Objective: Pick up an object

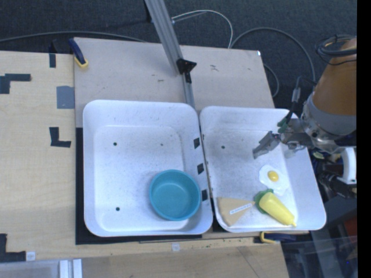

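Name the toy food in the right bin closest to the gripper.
The fried egg, just below the gripper; the corn and cheese wedge lie farther toward the front.

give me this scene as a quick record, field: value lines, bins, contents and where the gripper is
left bin: holds a blue bowl, upright, near its front right corner
right bin: holds a fried egg toy, a yellow corn toy and a tan wedge
item layout: egg above the corn; wedge to the left of the corn, at the bin's front edge
gripper: over the right bin, up and left of the egg, holding nothing visible
arm: enters from the right
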`<act>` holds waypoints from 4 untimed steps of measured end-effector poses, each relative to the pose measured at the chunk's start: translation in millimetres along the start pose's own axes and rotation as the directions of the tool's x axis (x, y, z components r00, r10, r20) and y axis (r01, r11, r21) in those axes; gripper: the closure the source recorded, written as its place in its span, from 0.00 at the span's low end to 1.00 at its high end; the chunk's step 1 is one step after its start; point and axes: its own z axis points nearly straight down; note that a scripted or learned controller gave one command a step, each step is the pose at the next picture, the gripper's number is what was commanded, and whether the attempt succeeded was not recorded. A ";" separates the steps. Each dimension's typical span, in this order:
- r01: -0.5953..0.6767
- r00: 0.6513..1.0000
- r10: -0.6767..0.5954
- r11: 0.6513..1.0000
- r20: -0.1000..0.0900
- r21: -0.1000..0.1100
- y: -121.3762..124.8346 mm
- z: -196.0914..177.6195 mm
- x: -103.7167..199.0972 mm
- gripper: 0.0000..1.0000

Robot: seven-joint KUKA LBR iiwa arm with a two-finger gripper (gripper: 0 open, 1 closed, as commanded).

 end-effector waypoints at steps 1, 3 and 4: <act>0.000 1.000 0.000 1.000 0.000 0.000 0.0 0.0 -0.1 0.00; -0.001 1.000 0.001 1.000 0.000 0.006 9.9 105.6 4.7 0.00; -0.001 1.000 0.001 1.000 -0.001 0.008 10.6 169.6 8.9 0.00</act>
